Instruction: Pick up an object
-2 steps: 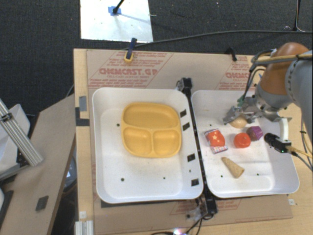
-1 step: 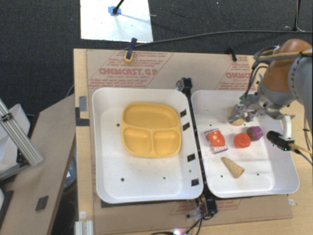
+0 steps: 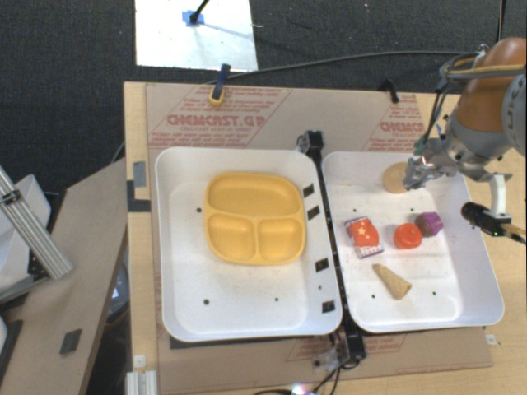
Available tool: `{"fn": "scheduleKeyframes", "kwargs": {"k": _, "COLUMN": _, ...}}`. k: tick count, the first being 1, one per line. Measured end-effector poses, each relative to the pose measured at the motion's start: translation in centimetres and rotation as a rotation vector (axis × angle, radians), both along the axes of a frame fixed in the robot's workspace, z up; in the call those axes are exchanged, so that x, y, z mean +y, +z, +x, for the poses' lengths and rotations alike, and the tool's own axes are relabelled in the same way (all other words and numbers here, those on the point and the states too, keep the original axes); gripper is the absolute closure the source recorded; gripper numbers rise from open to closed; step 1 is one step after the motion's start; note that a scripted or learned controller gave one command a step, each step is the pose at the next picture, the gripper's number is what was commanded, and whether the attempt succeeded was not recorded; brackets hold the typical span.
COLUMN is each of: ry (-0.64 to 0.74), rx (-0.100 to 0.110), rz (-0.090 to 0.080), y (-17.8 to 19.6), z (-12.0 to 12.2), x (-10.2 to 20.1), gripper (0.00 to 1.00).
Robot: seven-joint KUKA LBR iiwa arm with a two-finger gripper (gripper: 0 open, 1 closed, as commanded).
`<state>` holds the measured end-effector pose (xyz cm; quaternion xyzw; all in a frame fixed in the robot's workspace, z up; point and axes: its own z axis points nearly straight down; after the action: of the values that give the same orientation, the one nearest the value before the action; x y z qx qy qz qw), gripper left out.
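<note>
Metal gripper point(image 3: 417, 174), open or closed unclear, beside flat round tan disc point(image 3: 395, 178).

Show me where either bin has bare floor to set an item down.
Left bin: a bare strip runs along the near wall, below the yellow tray. Right bin: bare at its near right corner, beyond the cone. Its middle is crowded: packet, orange ball, purple piece. The gripper hangs by the tan disc.

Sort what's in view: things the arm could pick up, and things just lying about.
For the job: gripper, tan disc, red packet, red-orange ball, purple block, cone, right bin.

Lying about: yellow divided tray, left bin.
</note>
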<state>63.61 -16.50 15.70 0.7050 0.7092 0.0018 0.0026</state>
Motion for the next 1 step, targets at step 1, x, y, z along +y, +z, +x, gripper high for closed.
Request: {"fn": "scheduleKeyframes", "kwargs": {"k": 1, "ry": 0.0, "rx": -0.002, "rz": -0.001, "y": 5.51, "z": 0.2, "x": -0.03, "gripper": 1.0}}
